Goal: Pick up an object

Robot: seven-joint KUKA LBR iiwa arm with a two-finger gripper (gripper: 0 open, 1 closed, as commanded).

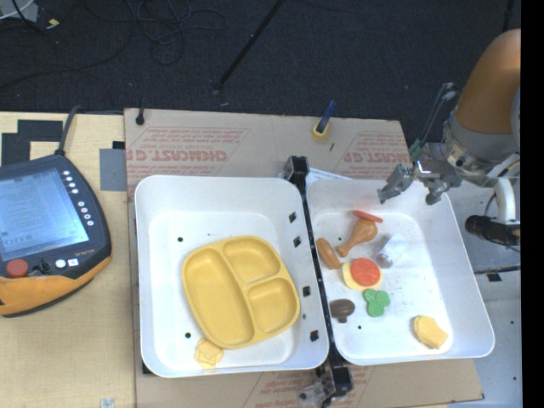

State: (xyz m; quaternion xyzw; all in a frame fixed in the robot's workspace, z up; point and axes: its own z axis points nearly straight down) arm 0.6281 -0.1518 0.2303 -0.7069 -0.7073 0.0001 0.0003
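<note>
My gripper [414,187] hangs open above the far edge of the right bin [463,253], with nothing between its fingers. Below it in the bin lie a toy drumstick [360,230], a brown sausage-like piece [328,252], a burger with a red top [364,273], a green broccoli piece [376,301], a dark brown piece [342,308] and a yellow piece [430,331] at the near right. The drumstick lies nearest the gripper, to its lower left.
The left bin [161,228] holds a yellow divided plate [240,290] and a small yellow piece [208,354] at its near edge. A teach pendant [47,223] sits on the bench at the far left. A clamp [297,170] joins the bins at the back.
</note>
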